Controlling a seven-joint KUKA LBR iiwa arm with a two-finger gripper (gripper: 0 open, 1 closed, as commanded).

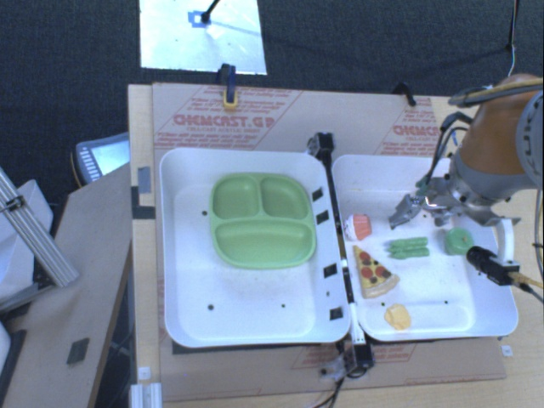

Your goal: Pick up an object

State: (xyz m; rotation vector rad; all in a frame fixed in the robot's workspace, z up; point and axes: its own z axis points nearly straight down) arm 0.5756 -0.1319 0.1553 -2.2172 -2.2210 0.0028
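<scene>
In the right bin (476,317) lie several toy foods: a salmon sushi piece (360,225) by the left wall, a pizza slice (373,271), a green bean bundle (408,247), a round green piece (459,241) and a small yellow piece (397,316) near the front. My gripper (406,212) hangs low over the bin's back middle, just above the green beans and right of the sushi. Its fingers point left and down, and nothing shows between them.
The left bin (183,304) holds a green divided plate (262,220). Black clips run along the divider (333,236) between the bins. A black part of the arm (490,266) reaches over the right bin's right side. A grey tablet (100,157) lies at the bench's left.
</scene>
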